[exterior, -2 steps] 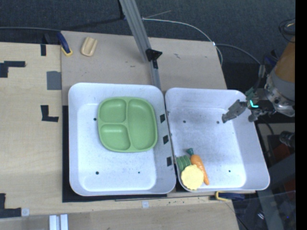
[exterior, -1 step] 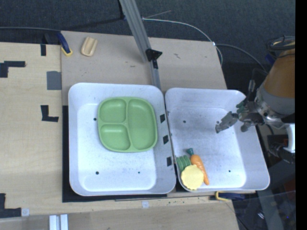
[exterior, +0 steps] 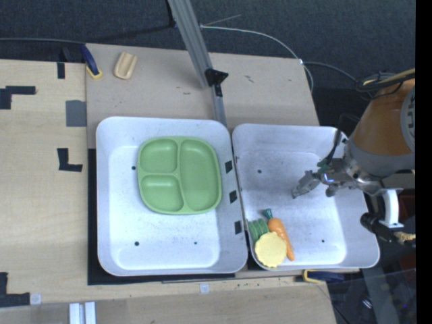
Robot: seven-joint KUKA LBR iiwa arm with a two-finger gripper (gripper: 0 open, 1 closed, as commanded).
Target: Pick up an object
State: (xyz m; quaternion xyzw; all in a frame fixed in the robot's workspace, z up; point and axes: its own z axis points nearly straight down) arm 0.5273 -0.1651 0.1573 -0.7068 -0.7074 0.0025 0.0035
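Nearest the camera, in the right bin's front-left corner, lie a yellow disc, an orange carrot and a green piece — bunched together, touching. Further back, the gripper hangs above the bin's bare middle, fingers spread, grasping nothing. In the left bin — a green divided plate.

The grey arm with its orange band is cut off at the right. The small orange and green toy carrot lies partly under a pale yellow round piece, whose make is too small to tell.
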